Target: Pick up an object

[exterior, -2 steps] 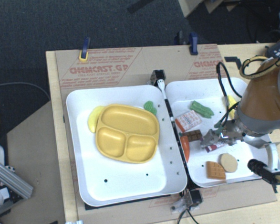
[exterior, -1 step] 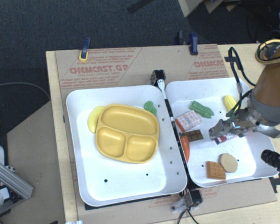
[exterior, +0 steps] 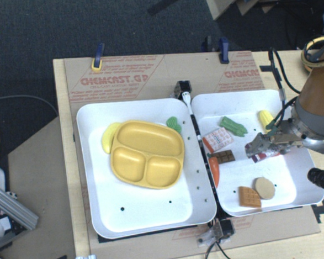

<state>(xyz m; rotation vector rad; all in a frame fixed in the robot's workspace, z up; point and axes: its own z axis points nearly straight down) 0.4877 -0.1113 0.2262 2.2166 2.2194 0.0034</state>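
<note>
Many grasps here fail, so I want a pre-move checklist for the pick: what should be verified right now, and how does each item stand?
1. Gripper is over the right bin: ok.
2. An object sits between its fingers: cannot tell.
3. Green pickle-like piece lies apart from the gripper: ok.
4. Round cookie and waffle-like piece lie in open space: ok.
5. Carrot lies away from the bin wall: not ok.

Two white bins [exterior: 92, 159] – one yellow tray [exterior: 147, 154], perhaps nine small items [exterior: 232, 125].
</note>
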